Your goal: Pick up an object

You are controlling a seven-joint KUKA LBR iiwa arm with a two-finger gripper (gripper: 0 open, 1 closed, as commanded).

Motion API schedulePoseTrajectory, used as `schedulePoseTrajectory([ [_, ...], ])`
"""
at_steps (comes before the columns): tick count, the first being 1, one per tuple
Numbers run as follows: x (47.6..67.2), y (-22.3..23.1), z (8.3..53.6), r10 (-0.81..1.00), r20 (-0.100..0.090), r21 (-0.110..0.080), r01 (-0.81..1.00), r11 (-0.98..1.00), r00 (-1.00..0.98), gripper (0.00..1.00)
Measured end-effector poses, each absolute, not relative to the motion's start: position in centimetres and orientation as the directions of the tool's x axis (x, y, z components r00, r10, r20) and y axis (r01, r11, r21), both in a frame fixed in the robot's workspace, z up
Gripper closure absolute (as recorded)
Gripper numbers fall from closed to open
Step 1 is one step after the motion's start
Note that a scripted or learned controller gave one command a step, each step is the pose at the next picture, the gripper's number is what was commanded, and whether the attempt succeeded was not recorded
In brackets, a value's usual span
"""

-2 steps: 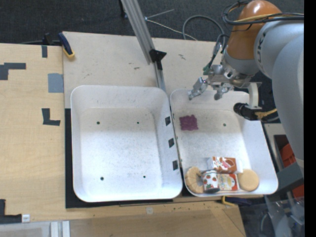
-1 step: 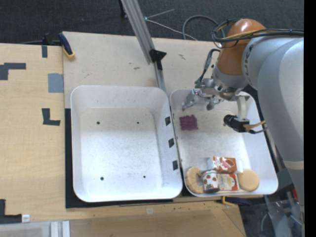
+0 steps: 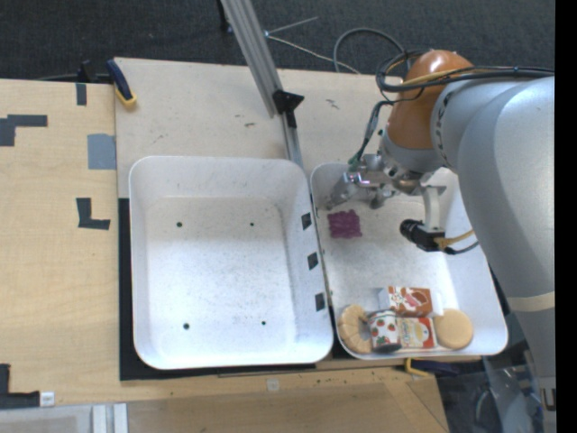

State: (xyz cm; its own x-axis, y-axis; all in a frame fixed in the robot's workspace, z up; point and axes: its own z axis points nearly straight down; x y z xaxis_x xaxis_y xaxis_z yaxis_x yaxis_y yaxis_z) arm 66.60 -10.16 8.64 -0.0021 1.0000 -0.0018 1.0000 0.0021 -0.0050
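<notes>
My gripper (image 3: 361,194) hangs over the far end of the right bin (image 3: 469,269), open, with nothing between its fingers. A small purple block (image 3: 343,225) lies on the bin floor just in front of the gripper, apart from it. At the near end of the same bin there is a cluster: a red and white carton (image 3: 410,299), a second carton with a strawberry print (image 3: 397,331), a round biscuit (image 3: 453,329) and another biscuit (image 3: 353,326).
The left bin (image 3: 221,260) lies beside the right one, sharing a raised wall (image 3: 311,251). A metal rail (image 3: 261,61) slants down to the bins' far edge. A black part with a cable (image 3: 424,234) hangs off the arm over the right bin.
</notes>
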Motion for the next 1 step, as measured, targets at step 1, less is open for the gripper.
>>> schedulePoseTrajectory([
  [1, 66.69, -10.05, 9.85, 1.0, -0.001, -0.003, 1.0, 0.004, -0.004, 1.0],
])
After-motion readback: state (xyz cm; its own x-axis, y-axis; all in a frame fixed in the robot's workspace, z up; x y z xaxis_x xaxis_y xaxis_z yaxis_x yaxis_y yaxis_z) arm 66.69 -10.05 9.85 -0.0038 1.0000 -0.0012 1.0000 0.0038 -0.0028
